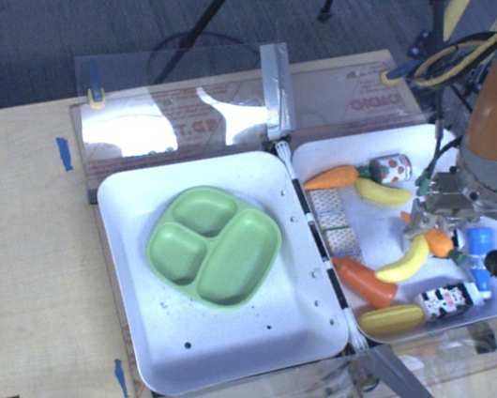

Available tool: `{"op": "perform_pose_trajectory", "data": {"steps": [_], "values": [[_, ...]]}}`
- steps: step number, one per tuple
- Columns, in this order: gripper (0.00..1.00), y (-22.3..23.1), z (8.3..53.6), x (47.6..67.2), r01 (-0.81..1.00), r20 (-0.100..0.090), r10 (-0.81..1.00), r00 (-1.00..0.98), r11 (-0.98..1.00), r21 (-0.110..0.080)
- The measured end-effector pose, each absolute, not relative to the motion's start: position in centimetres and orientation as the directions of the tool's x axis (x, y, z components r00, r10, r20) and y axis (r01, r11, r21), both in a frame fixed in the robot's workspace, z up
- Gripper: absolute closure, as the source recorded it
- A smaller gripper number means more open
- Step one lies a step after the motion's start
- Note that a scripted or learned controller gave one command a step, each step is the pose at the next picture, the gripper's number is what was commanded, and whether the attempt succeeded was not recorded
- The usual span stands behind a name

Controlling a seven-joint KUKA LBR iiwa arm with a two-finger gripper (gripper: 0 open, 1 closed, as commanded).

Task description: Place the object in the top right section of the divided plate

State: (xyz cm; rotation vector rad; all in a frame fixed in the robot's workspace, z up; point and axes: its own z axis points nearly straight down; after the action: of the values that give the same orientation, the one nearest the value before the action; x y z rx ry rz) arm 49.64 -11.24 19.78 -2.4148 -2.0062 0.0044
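I see two bins side by side. Left bin [161,352] holds divided plate [216,244] near centre. Right bin [354,148] crowded: carrot [331,179] and can [391,167] at back, bananas [405,263] mid, carton [445,300] at front. Gripper [420,218] over right bin, among bananas.

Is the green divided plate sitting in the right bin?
No, the green divided plate lies in the left bin; the right bin holds the toy food.

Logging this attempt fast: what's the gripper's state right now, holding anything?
Gripper: over the right bin, low among the toy food beside a banana; open or closed cannot be told, and no object is seen held.
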Motion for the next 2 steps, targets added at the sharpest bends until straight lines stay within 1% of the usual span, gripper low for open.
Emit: {"op": "perform_pose_trajectory", "data": {"steps": [1, 2], "values": [[0.00, -11.2, 19.8, 49.6, 0.983, -0.001, 0.983, 0.184, -0.184, -0.003], [0.00, -10.0, 23.7, 48.0, 0.883, -0.002, 0.883, 0.470, -0.470, -0.001]]}}
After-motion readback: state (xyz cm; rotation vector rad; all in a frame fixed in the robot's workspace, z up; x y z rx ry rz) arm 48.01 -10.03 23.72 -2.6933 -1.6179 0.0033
